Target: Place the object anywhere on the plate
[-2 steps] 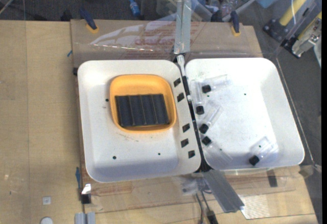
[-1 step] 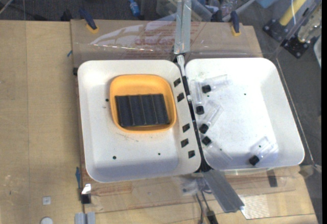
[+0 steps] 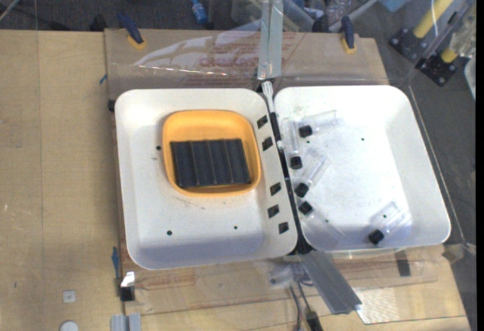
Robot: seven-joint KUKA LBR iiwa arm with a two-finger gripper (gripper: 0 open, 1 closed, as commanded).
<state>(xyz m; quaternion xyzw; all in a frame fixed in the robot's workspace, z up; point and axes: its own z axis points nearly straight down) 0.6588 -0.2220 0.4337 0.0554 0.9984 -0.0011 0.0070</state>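
Since the black block (image 3: 210, 163) already lies flat inside the plate (image 3: 168, 152), square to its rim and well within it, you can judge the placing step as good as done. What is left is a clean retreat and a check that the block rests steady. How the pincer stands, and whether it has hold of anything, you cannot tell. If instead your object is one of the vials (image 3: 318, 122) in the right bin (image 3: 378, 148), the pick is not yet begun. The plate sits in the left bin (image 3: 140, 208) with bare floor on three sides. Its right rim lies near the wall between the bins, so keep clear there. The vials crowd that same wall; one lies apart near the front corner.
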